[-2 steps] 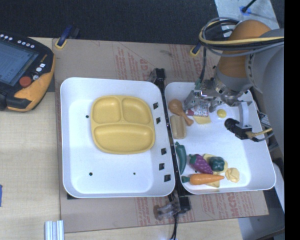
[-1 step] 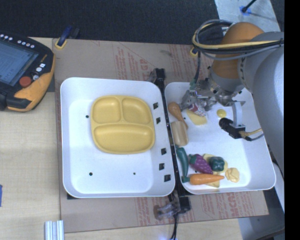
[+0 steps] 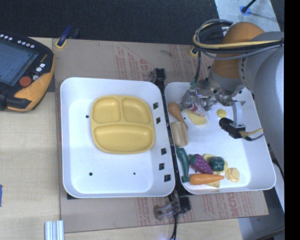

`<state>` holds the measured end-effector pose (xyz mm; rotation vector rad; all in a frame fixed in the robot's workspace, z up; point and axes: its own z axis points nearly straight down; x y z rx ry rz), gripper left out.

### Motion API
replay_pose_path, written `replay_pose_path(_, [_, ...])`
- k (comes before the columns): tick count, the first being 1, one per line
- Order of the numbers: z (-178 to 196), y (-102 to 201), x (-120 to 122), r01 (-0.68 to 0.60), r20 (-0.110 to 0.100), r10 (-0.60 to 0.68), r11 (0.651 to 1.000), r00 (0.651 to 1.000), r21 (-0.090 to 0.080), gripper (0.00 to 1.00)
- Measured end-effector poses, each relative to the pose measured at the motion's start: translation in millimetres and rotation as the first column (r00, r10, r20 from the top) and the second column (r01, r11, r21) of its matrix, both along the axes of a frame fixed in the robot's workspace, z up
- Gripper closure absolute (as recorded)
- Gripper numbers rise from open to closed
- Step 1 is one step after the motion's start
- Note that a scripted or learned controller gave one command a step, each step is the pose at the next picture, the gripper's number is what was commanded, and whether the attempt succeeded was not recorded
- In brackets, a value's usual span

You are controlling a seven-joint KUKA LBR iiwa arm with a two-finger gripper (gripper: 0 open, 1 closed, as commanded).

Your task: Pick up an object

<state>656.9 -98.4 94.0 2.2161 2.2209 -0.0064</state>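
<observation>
Toy food pieces [image 3: 206, 170] lie in the right bin [image 3: 257, 149]; you see the gripper [image 3: 197, 104] near its far end, grip state unclear. Red counter [image 3: 115, 54] print is unreadable.

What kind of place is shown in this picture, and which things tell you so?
Most likely a robotics lab test bench. A handheld control pendant lies on the bench, two white bins are clamped side by side, and toy food such as a plastic carrot is used as grasping objects.
</observation>
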Motion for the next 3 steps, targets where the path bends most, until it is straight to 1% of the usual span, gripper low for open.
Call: replay_pose_path(3, [0.2,1.8,-0.2,-0.001,-0.001,0.001,1.000,1.000,-0.001,0.00])
